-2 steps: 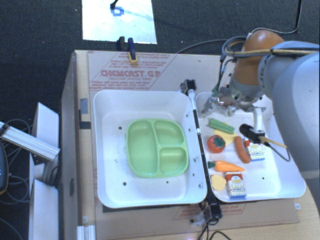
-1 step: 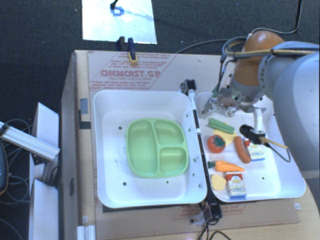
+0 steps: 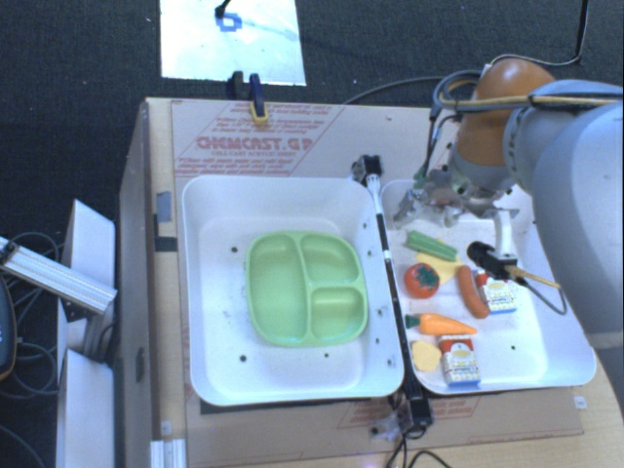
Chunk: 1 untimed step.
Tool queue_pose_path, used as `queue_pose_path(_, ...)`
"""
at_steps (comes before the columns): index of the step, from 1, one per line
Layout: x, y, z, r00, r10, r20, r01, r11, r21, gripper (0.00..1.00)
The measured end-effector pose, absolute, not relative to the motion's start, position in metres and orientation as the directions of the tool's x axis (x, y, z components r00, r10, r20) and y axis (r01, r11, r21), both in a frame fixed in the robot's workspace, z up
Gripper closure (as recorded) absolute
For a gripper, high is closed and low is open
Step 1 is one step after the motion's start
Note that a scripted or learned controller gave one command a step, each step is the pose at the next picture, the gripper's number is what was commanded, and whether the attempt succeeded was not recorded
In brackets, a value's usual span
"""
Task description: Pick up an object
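While the arm (image 3: 551, 139) reaches in from the right, you find its pincer (image 3: 421, 201) low over the far left corner of the right bin (image 3: 546, 349), just beyond the tomato (image 3: 421, 280). From this slant you cannot tell how far the pincer is open, nor whether it has hold of anything. The tomato lies near that bin's left wall. Between the tomato and the pincer lies a green stick (image 3: 431, 245), tilted, close to the tomato. To the right of the tomato you see a sausage (image 3: 472, 292), with a small carton (image 3: 501, 297) right against its far side. On the near side of the tomato lies a carrot (image 3: 441, 325), and past it a yellow slice (image 3: 425, 356) and a second carton (image 3: 460, 362) just beside each other. Left of the tomato, across the wall, the left bin (image 3: 210, 261) holds a green divided plate (image 3: 304, 289). Both bins sit on the surface (image 3: 136, 261).
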State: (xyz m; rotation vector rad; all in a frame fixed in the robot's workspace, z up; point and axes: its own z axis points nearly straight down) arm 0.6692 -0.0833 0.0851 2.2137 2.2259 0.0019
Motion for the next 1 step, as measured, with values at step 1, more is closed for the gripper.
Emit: queue_pose_path(1, 0.6691, -0.0841, 0.0851, -0.005, 1.000, -0.001, 1.000, 0.005, 0.003, 0.00)
